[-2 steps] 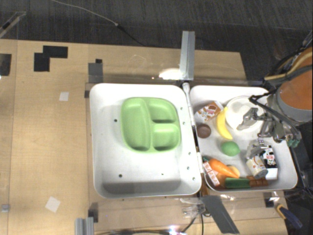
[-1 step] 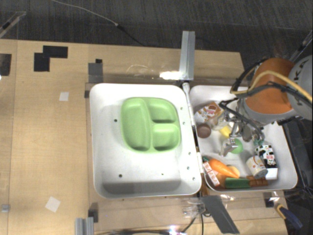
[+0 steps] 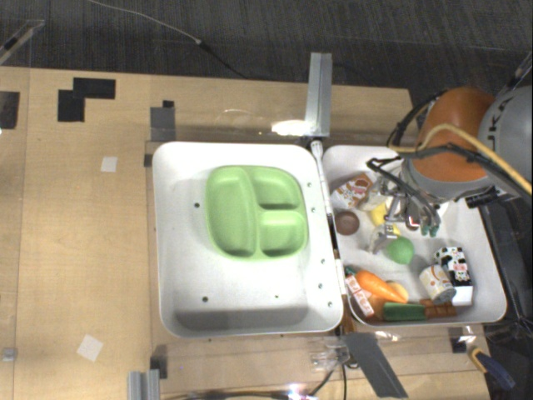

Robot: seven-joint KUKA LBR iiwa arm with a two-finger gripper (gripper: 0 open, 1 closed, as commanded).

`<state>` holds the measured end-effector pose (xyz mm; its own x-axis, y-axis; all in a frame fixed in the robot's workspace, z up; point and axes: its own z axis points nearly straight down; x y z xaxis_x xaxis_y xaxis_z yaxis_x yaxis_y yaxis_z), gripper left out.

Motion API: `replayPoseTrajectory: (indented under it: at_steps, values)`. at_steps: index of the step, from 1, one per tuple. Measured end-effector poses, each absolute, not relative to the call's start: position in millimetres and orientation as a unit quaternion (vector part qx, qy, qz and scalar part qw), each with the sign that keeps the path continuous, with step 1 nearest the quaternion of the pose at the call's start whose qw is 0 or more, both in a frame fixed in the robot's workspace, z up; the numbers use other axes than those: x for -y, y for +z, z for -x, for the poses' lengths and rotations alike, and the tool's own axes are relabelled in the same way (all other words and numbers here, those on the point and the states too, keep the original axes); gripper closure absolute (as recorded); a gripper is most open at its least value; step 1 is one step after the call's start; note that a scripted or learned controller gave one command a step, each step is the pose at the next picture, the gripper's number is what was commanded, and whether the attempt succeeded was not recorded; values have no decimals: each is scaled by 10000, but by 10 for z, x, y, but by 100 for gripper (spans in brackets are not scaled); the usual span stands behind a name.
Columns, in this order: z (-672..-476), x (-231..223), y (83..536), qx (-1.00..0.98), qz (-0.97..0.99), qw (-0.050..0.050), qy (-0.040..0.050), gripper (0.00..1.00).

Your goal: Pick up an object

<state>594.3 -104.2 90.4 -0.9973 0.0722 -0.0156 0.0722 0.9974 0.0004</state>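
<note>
The left bin [image 3: 179, 307] holds a green divided tray [image 3: 254, 211]. Over the right bin [image 3: 491, 302] the gripper [image 3: 398, 223] hangs just above a green ball [image 3: 400, 251]; a brown ball [image 3: 346, 222] lies to the left, with a carrot [image 3: 383, 287] and a small can [image 3: 435, 282] nearer.

Robotics lab: plywood bench [image 3: 75, 248], white bins [image 3: 179, 307], trailing cables [image 3: 125, 15].
</note>
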Motion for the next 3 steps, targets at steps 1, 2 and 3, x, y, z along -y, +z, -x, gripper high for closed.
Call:
replayPoseTrajectory:
  at_steps: [1, 2, 3]
  values:
    - [-5981, 871, 904, -9982, -587, 84, -4, 0]
    - [-6040, 860, 1061, -9983, -558, 189, -9, 100]
    - [-6593, 405, 1915, -9956, -936, 90, 14, 100]
